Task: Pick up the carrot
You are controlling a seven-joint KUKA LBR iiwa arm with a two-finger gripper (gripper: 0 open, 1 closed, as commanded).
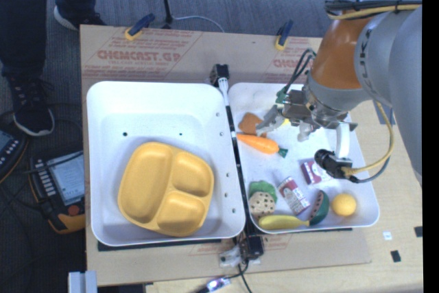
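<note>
One carrot [258,143] lying at the left side of the right bin [366,215] (one of two white bins), just below a brown piece [249,123]. One gripper [287,132] hovering just right of the carrot, fingers parted, holding nothing. One yellow sectioned plate [165,187] in the left bin [110,110]. One banana [282,221], one lemon [343,204], one cookie [260,202].

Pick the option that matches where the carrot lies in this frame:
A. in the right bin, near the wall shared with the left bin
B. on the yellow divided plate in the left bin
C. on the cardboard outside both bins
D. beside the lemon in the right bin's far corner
A: the carrot lies on the floor of the right bin, close to the dividing wall, with the gripper just above and right of it.
</note>
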